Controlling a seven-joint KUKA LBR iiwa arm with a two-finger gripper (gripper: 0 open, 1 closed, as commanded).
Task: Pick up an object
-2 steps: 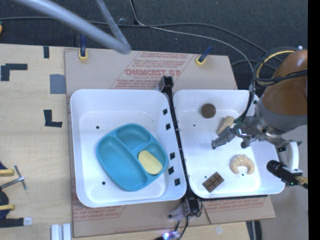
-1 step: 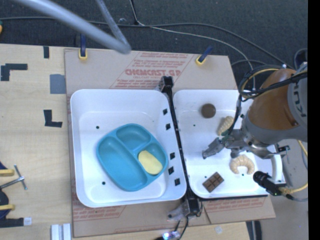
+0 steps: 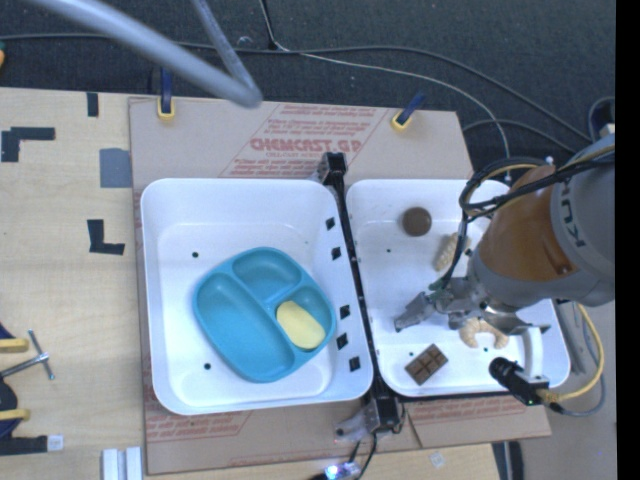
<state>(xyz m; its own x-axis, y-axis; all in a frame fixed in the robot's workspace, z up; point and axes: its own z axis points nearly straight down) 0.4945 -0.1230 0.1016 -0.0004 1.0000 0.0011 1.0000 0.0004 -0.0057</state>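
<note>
End effector low in the right bin among the small objects

Two shallow white bins sit side by side on the counter [image 3: 60, 198], on a sheet of brown cardboard [image 3: 300, 138] printed with red lettering. The left bin [image 3: 160, 208] holds a blue divided tray [image 3: 240, 318], lying at a slant, with a pale yellow, rounded object [image 3: 302, 325] resting in its smaller right-hand compartment.

The right bin [image 3: 385, 193] carries several small pieces. A round brown object [image 3: 417, 221] lies toward its far side. A pale tan piece [image 3: 446, 253] sits just below and to the right of it, close to the arm. A dark brown square block [image 3: 427, 364], gridded like a chocolate bar, lies flat near the bin's front wall. A light cream-coloured piece [image 3: 478, 336] shows beside the wrist, partly covered by the arm.

The grey arm [image 3: 590, 218], with its orange band [image 3: 525, 233], reaches in from the right and hangs over the middle of the right bin. Its end effector [image 3: 420, 310] points leftward, between the tan piece above and the brown block below, near both but not seen touching either. I cannot tell whether the fingers are apart or together, and nothing is visibly held between them.

A black divider [image 3: 350, 288] runs between the two bins, and cables [image 3: 480, 108] trail across the dark floor behind
</note>
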